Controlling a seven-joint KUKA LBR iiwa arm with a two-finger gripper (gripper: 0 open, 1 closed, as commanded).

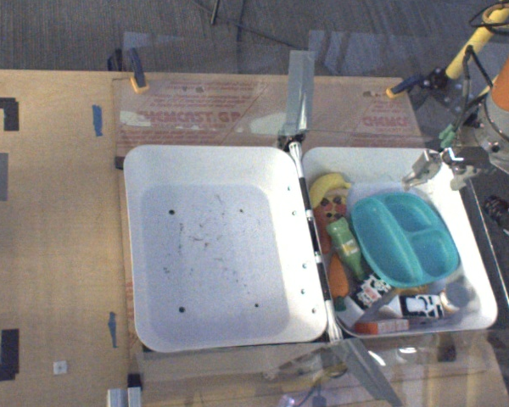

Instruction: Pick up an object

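- Gripper (435, 166) sits at the upper right corner of the right bin (483, 270), above the bin's far rim, with the arm (502, 100) coming in from the right edge; whether its two fingers are apart or together I cannot tell, and nothing is seen between them.
- The right bin holds all the objects, crowded together.
- A teal divided plate (405, 236) takes up the middle of that bin, lying tilted over the other things, just below and left of the gripper but apart from it.
- A yellow banana (327, 186) lies at the bin's upper left, near the divider between the bins.
- A green bottle (346, 246) lies just left of the plate, its end tucked under the plate's edge.
- Orange pieces (338, 280) lie along the bin's left wall, beside the bottle.
- A black-and-white patterned item (372, 292) sits below the plate, with a dark labelled package (422, 305) beside it at the near edge.
- The left bin (140, 227) stands beside it on the wooden bench (51, 227).
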